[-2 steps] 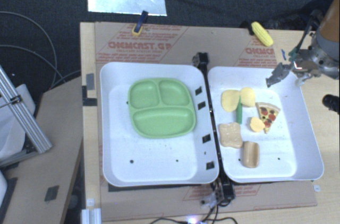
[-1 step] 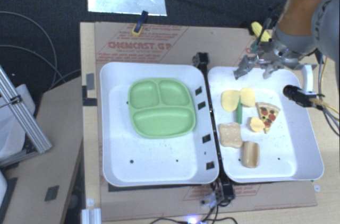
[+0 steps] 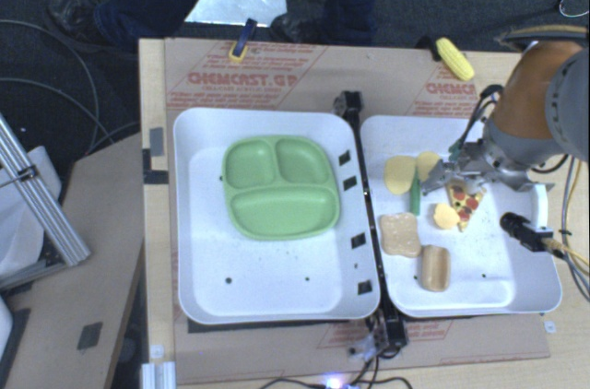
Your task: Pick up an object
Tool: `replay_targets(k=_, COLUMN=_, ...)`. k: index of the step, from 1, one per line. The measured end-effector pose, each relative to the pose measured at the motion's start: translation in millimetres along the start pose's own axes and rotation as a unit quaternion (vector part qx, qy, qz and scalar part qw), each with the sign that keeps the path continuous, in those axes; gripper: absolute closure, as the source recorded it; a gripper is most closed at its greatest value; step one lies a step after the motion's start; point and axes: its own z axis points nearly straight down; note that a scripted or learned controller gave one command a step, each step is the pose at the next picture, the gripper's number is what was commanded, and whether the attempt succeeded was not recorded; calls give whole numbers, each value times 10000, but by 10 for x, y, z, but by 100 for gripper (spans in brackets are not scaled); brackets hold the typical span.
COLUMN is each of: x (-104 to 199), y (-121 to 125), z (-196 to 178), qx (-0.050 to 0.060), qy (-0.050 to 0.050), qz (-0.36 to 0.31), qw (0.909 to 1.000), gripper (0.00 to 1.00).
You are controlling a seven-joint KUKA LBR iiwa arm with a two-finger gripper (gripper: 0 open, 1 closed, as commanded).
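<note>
The right bin (image 3: 516, 286) holds several toy foods: a pizza slice (image 3: 465, 201), a small yellow piece (image 3: 446, 216), two pale yellow pieces (image 3: 399, 174) (image 3: 428, 162), a thin green piece (image 3: 414, 194), a bread slice (image 3: 400, 234) and a bread roll (image 3: 434, 267). My gripper (image 3: 449, 176) hangs low over this bin. It sits just above the pizza slice and to the right of the yellow pieces. Its tip is dark and blends with the objects beneath it.
The left bin (image 3: 198, 277) holds a green divided plate (image 3: 279, 187). A toy corn cob (image 3: 454, 58) lies on the cardboard behind the right bin, and a blue and yellow tool (image 3: 243, 40) lies behind the left bin. A black part (image 3: 519, 229) sticks out over the right bin's right side.
</note>
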Motion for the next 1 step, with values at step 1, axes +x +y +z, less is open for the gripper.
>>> replay_targets(k=1, x=484, y=530, z=-993, qx=-122, qy=-2, qz=-74, qw=9999, gripper=0)
